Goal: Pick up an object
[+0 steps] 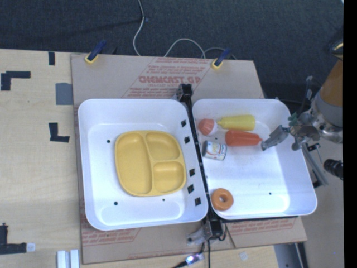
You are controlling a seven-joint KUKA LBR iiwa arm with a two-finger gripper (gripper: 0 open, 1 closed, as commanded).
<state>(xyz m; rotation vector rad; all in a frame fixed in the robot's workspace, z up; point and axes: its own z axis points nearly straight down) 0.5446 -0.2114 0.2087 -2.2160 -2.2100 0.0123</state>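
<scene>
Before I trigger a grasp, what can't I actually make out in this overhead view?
- Gripper: small and dark at the right bin's far side; finger state unreadable.
- Arm: cut off by the frame's right edge.
- Small can: label too small to read.
- Red item and yellow item: touching or apart, unclear.
- Round red piece: too blurred to identify.
</scene>
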